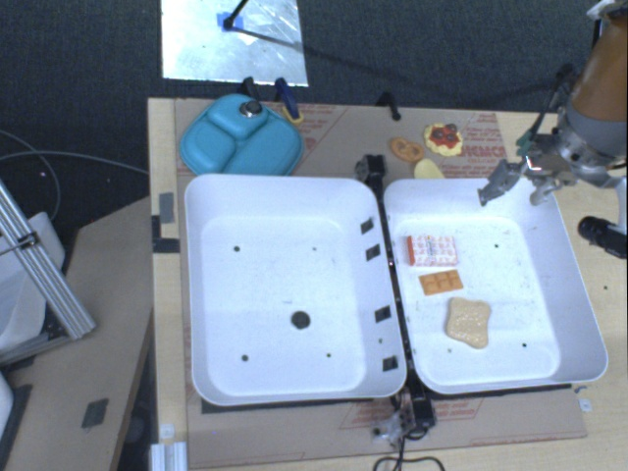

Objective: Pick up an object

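The right bin (549, 263) holds three things in a column: a red and white packet (433, 251), an orange waffle-like square (441, 283) below it, and a pale tan toast-shaped piece (468, 322) lowest. My gripper (516, 193) hangs over the bin's far right corner, well above and to the right of the packet. Its two fingers (491, 188) are spread apart with nothing between them. The left bin (226, 214) contains a small dark round disc (300, 320).
Behind the bins on the bench lie a blue divided plate (241, 139), a small pizza-like toy (444, 138), an orange piece (405, 149) and a pale yellow piece (428, 170). A shiny metal sheet (234, 27) lies farther back. Black clips run along the divider between the bins.
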